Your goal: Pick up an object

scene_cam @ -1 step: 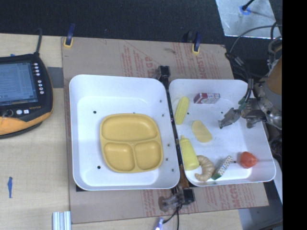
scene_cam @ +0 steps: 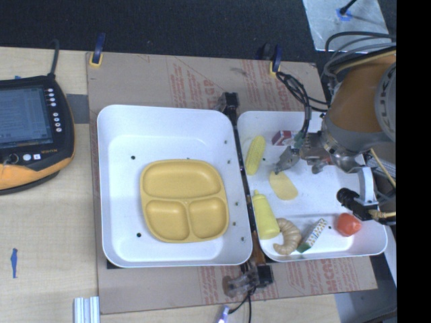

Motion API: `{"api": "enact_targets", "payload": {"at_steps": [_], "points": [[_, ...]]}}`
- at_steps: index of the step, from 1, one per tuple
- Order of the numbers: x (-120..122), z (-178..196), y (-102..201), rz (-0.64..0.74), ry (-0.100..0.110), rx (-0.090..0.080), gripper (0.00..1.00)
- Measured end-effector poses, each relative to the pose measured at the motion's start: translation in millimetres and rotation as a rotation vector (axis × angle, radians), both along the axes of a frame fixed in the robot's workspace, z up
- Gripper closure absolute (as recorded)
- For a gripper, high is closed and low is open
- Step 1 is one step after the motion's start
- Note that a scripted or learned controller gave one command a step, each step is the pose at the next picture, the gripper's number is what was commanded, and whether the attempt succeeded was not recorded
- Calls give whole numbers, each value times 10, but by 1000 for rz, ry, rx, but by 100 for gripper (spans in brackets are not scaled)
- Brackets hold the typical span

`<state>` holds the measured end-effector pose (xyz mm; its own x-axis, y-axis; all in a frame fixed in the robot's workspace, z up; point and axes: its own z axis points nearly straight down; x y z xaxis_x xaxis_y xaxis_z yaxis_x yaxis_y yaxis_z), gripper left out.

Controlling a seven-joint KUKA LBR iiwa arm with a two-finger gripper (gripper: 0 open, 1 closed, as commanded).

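The gripper, its opening indiscernible, is hovering beside the pale slice, likely light, slick, best pinched across its width.

The white bins held a yellow divided tray, yellow corn cob, tan croissant and red tomato.

A pale wooden worktop carries a brown cardboard sheet. Two shallow white bins lie side by side on the cardboard: the left bin and the right bin. A handheld control tablet rests on the worktop's left edge.
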<state>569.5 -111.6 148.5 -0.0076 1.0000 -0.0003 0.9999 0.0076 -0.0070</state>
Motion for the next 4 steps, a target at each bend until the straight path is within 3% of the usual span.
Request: {"api": "enact_targets", "payload": {"at_steps": [1, 2, 3, 4], "points": [[-32, -574, -14, -2, -2, -1, 0], [-209, -570, 106, -3, -1, 0, 0], [-212, -469, 96, 1, 1, -2, 100], [-211, -469, 96, 1, 1, -2, 0]]}}
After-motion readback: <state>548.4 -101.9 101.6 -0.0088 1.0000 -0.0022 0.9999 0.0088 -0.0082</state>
